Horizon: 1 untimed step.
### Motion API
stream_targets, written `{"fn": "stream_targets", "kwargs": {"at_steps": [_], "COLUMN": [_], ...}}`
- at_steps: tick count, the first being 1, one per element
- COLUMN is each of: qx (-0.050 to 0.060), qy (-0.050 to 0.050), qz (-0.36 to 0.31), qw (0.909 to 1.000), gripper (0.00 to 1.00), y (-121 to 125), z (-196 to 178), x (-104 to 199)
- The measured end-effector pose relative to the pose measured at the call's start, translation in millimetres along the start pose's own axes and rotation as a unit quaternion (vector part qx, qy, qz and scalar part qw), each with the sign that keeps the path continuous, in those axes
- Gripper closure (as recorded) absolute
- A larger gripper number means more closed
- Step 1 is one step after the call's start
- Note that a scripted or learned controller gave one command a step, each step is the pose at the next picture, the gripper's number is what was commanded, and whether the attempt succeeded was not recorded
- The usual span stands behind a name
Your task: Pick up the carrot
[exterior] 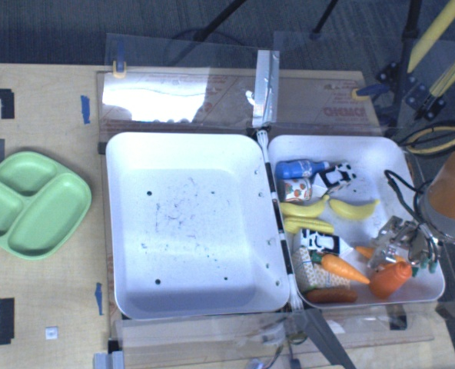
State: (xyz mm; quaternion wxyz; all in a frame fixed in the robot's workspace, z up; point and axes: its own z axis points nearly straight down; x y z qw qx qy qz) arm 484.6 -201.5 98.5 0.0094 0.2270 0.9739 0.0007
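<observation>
The carrot (344, 268), orange with a green top pointing left, lies near the front of the right bin (381, 148). It rests among other toy foods. My gripper (400, 246) hangs low over the bin's front right corner, just right of the carrot's tip and not touching it. Directly under and in front of the gripper sits an orange-red rounded item (389, 278). A small orange piece (363, 250) shows between the carrot and the gripper.
The right bin also holds a blue can (300, 169), yellow bananas (306, 215), a black-and-white pack (320, 241) and a brown sausage (331, 295). The left bin (189, 214) adjoins it. A green divided plate (32, 204) sits far left.
</observation>
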Motion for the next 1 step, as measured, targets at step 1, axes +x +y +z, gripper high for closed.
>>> {"fn": "stream_targets", "kwargs": {"at_steps": [1], "qx": [0.002], "qy": [0.007], "qz": [0.048], "qw": [0.9988], "gripper": [1.0], "y": [114.2], "z": [-103.8], "x": [6.6]}}
